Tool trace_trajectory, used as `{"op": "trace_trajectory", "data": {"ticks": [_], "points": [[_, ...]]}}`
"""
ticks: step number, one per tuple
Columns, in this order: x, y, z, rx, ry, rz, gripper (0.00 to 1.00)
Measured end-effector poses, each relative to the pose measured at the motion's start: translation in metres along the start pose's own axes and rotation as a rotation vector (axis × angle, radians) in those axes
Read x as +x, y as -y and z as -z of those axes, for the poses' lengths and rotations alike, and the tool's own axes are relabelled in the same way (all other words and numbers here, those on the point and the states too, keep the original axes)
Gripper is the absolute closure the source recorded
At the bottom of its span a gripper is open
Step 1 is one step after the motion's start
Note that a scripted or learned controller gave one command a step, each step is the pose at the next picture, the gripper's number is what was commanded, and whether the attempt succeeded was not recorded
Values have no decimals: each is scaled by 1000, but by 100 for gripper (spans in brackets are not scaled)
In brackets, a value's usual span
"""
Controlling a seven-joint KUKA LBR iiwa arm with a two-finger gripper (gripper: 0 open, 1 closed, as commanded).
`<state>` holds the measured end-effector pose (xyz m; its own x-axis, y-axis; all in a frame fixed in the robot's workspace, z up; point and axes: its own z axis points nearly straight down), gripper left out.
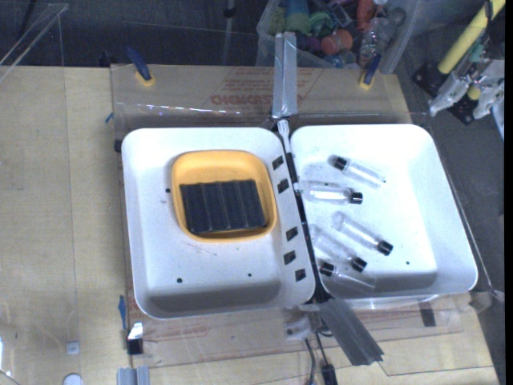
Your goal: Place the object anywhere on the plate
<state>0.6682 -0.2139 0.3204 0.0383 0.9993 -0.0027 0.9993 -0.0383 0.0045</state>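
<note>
Yellow plate (183, 169) holds dark ridged block (224, 205).

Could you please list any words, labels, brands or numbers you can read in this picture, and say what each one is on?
Red print on the clear sheet behind the bins: there is lettering, but it is too faint and blurred to read.
Yellow plate, dark slab, vials, white bins: no text visible.
</note>
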Motion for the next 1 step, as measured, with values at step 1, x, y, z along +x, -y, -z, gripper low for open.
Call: {"op": "trace_trajectory", "data": {"ticks": [1], "points": [[-3,4,-7,6,-2,12,0]]}}
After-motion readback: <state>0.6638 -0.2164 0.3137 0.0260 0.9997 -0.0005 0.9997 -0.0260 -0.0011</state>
